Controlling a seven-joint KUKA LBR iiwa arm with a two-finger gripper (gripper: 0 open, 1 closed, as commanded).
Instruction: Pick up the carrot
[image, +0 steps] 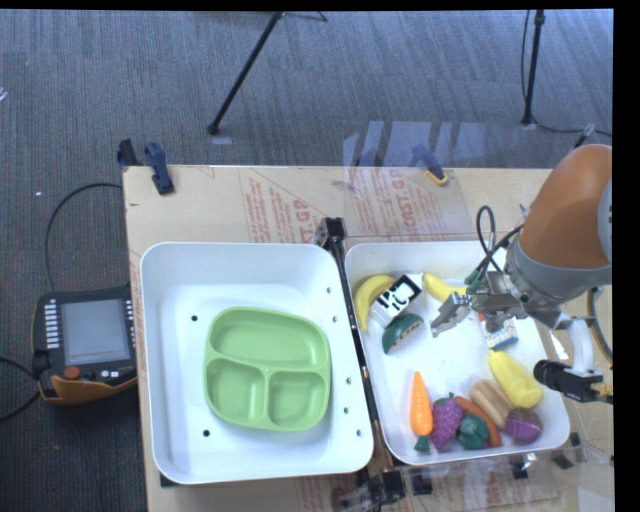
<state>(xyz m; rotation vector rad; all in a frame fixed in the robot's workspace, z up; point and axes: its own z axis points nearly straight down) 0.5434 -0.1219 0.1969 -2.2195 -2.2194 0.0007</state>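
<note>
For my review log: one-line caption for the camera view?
Grey-and-orange arm's gripper hovers above the right white bin, away from the orange toy carrot lying among toy foods.

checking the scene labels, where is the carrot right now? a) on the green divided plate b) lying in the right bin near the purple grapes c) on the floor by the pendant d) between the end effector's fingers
b: the carrot lies in the right bin next to the purple grapes, apart from the end effector and not on the green plate in the left bin.
</note>
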